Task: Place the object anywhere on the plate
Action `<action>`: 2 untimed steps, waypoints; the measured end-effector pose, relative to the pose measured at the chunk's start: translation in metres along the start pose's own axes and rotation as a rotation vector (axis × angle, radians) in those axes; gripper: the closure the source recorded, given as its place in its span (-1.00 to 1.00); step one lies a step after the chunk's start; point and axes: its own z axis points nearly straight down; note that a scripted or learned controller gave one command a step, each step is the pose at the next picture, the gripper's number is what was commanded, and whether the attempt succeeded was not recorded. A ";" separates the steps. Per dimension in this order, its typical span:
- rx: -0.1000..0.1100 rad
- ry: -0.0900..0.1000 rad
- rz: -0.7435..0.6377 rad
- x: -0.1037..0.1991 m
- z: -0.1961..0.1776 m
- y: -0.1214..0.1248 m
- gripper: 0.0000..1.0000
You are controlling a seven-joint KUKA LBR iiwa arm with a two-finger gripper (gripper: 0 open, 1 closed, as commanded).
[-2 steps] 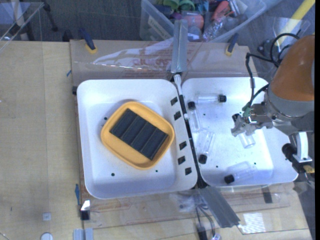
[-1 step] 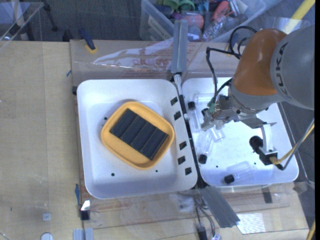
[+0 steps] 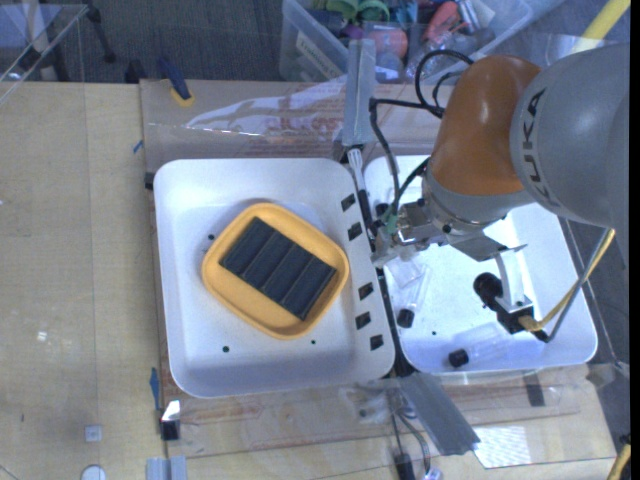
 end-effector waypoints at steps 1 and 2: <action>0.000 0.000 0.000 0.000 0.000 0.000 -1.00; -0.002 -0.002 -0.022 -0.073 0.015 0.025 -1.00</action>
